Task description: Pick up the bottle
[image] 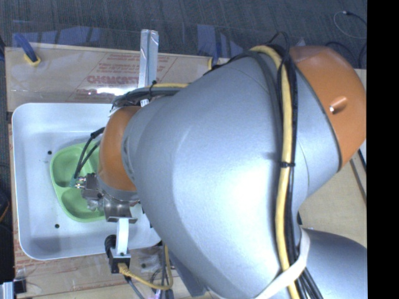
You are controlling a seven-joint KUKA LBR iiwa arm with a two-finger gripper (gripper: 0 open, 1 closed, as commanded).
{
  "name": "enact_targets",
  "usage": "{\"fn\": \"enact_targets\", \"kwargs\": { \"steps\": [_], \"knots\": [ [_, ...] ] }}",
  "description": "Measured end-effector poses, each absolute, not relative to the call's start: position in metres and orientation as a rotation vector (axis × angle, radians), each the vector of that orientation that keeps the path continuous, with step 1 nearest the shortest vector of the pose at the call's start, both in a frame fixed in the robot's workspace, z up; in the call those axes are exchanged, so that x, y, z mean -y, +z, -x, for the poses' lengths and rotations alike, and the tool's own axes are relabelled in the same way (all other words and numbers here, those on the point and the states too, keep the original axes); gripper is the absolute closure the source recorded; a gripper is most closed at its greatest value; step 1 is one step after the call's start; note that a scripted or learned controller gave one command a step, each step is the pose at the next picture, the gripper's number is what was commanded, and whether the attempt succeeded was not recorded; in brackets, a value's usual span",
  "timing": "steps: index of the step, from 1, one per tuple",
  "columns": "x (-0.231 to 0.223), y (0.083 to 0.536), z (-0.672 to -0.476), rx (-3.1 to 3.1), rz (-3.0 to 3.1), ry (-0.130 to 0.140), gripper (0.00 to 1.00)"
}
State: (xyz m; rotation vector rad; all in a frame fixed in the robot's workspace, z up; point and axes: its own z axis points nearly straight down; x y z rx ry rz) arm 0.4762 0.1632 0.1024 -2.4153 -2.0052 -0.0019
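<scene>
Bin [22,167], white and shallow, at the left end of the desk: its smooth floor carries the lime-green object [65,173] that I take to be the bottle, though my own wrist covers its right half and I cannot make out a neck or cap. It lies low near the middle of the bin, apart from the left wall.

By its gloss, I judge it to be thin moulded plastic: light, fairly stiff, likely to flex a little under a hard squeeze, and slippery enough to skate across the bin floor if nudged from 1 side. It should not break. I would grip across its narrowest part, square to its long axis, rather than on a curved shoulder where it could squirt free.

Just right of it, my pincer [87,189] hangs over the green edge, touching or nearly so; I cannot tell which. I also cannot tell how far it is open, or whether it has anything in its hold, since cables and the wrist block the sight line.

Behind the bin, a clear sheet over printed card [112,73] lines the back, with a silver upright strip [148,55] standing at its far edge. Dark carpet [187,5] lies beyond.

Rightward, my grey arm [218,179] with its orange band [333,104] and a yellow cable [287,136] looms over the work. Bare wood of the desk [356,192] shows at the right. Room above the bin looks tight on the near and right sides, freer to the left.
</scene>
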Motion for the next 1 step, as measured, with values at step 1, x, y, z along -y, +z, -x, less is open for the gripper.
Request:
{"fn": "enact_targets", "kwargs": {
  "steps": [1],
  "knots": [
    [-0.2073, 0.1375, -0.4745, 2.055, 2.372, 0.007, 1.0]
  ]
}}
